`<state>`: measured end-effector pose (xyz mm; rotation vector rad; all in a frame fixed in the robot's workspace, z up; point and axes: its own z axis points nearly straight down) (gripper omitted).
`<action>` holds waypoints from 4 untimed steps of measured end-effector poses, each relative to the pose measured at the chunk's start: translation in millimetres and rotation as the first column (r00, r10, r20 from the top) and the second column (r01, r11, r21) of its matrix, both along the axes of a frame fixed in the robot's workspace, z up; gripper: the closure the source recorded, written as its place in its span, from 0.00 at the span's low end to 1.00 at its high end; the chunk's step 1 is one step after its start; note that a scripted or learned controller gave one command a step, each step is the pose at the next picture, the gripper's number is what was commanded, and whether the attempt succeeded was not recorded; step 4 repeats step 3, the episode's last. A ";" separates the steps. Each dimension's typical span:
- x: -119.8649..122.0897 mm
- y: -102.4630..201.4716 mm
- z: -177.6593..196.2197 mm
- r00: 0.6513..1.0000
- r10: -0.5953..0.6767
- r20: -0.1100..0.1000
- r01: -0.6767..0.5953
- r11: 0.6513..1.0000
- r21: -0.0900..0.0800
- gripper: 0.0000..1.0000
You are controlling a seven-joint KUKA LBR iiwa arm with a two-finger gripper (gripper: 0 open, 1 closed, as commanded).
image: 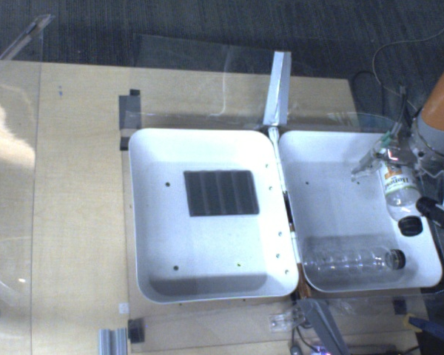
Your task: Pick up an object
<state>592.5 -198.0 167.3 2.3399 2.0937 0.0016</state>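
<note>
A clear plastic bottle [351, 259] with a dark cap lies on its side along the front wall of the right bin [318, 198]. A second, smaller clear bottle [398, 189] with a pale label sits near that bin's right wall, with a small black round piece [410, 225] just in front of it. My gripper [388, 161] hangs over the back right part of this bin, directly above and touching or nearly touching the smaller bottle. The arm's orange band [442, 102] shows at the right edge.
The left bin [152, 220] holds a flat dark grey ridged rectangle [222, 193] near its middle. A metal post [277, 87] rises behind the seam between the bins. Cables lie at the bench's front right.
</note>
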 end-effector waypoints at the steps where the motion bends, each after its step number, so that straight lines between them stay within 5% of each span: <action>1: 28.2 -0.3 -81.2 0.993 0.122 0.004 -0.122 0.993 -0.001 0.00; 2: 30.1 1.2 -69.9 0.992 0.124 0.009 -0.124 0.992 -0.002 1.00; 3: 27.9 73.3 24.6 0.948 0.317 0.005 -0.317 0.948 -0.002 1.00; 4: 27.9 73.3 24.6 0.948 0.317 0.005 -0.317 0.948 -0.002 1.00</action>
